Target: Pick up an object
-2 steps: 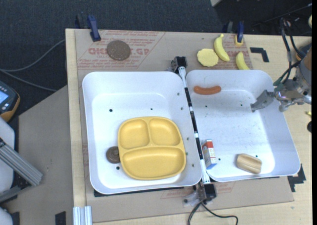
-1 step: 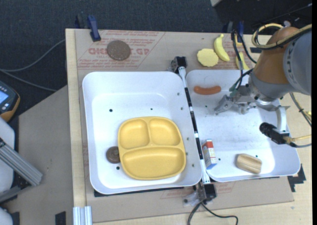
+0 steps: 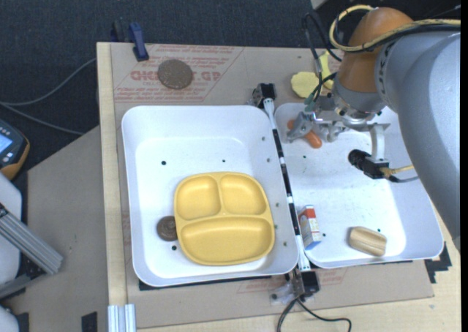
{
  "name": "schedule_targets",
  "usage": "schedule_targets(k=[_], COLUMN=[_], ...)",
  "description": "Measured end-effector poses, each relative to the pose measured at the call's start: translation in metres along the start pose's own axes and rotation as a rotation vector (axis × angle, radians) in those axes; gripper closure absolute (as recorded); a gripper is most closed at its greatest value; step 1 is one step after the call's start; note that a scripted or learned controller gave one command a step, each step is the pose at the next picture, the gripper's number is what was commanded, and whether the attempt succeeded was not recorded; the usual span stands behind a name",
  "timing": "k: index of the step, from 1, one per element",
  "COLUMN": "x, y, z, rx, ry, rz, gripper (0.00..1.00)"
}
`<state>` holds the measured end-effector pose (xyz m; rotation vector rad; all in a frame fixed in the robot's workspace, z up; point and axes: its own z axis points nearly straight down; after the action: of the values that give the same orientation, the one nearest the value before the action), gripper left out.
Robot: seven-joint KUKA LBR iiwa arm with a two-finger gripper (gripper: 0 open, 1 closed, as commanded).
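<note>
My gripper [image 3: 316, 122] hangs low over the far left corner of the right bin [image 3: 409, 246]. A small orange object [image 3: 313, 139] lies right under it, partly hidden by the gripper, and I cannot see whether they touch. A tan, bread-like piece [image 3: 367, 241] rests near the bin's front right. Against the bin's left wall leans a small red and white box [image 3: 309, 225]. The left bin [image 3: 146, 148] holds a yellow divided plate [image 3: 223, 217] with a brown round piece [image 3: 167, 229] beside its left edge.
A yellow object [image 3: 303, 83] lies outside the right bin, just behind it. A brown disc [image 3: 175, 73] and a blue clip [image 3: 137, 40] sit on the cardboard behind the left bin. The grey arm [image 3: 424, 82] covers the right bin's far right side.
</note>
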<state>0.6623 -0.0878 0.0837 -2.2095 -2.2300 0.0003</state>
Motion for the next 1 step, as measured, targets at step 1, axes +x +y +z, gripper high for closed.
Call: schedule_targets(k=[1], x=[-0.0114], y=[0.002], z=[0.0005], rx=[0.009], ry=[0.0], rz=[0.007], gripper=[0.0])
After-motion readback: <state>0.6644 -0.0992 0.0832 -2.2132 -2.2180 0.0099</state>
